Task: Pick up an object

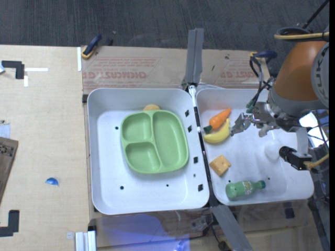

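Note:
The right bin (272, 184) holds a yellow banana (218, 134) with an orange carrot (220, 117) just above it, a tan cheese-like block (220, 164) and a green bottle (244, 188) lying on its side near the front. My gripper (244, 122) hangs over the right bin just right of the banana and carrot, its fingers spread open with nothing between them. The grey arm with its orange band (298, 72) comes in from the right.
The left bin (104, 156) carries a green three-part tray (155, 140), with a small yellowish thing (152, 107) peeking out behind it. A grey divider bar (194, 56) runs between the bins. Cables hang at the right of the arm.

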